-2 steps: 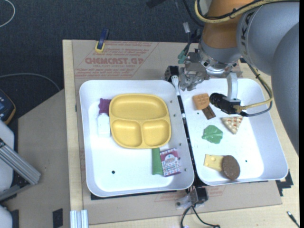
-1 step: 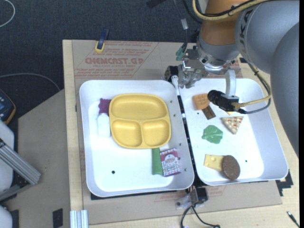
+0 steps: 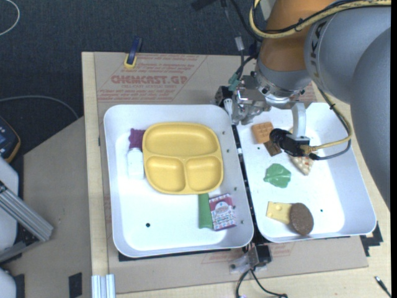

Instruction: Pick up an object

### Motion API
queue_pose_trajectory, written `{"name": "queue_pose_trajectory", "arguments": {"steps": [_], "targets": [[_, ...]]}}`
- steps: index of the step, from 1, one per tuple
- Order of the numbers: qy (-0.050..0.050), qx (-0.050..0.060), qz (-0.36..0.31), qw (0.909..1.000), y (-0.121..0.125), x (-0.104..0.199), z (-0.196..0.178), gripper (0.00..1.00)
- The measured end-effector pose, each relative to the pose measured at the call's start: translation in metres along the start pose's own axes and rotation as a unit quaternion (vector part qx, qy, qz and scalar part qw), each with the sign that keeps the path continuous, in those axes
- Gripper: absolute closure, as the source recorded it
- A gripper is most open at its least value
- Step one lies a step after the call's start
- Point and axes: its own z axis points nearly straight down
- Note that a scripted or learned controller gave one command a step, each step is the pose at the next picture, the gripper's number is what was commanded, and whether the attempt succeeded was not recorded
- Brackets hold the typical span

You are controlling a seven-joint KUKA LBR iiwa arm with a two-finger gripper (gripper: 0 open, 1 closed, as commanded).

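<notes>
Gripper: positioned over the far edge of the two bins, at the ridge where they meet; whether it is apart or together cannot be told, and nothing is seen held in it.

Right bin: holds an orange-brown block just beside the gripper, a dark brown piece touching that block, a green leaf-shaped item, a yellow cheese wedge touching a round brown cookie-like disc, and a tan waffle-like piece near a black cable fitting.

Left bin: holds a yellow divided tray, a purple item and a white item beside the tray's left side, and a green strip touching a small red-and-white packet.

Hazards, as judged:
- No candidate lies directly below the gripper; a descent from this spot is likely to land on the shared bin rim and close on nothing.
- The orange-brown block and dark brown piece are touching; one may be nudged aside while the other is attempted.
- The cable fitting hangs low near the tan piece and may drag it.
- Flat items such as the leaf and packet are judged hard to pinch.
</notes>
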Motion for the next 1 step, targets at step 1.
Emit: {"name": "queue_pose_trajectory", "arguments": {"steps": [1], "targets": [[0.000, -0.001, -0.001, 1.0000, -0.0027, 0.0031, -0.0047, 1.00]]}}
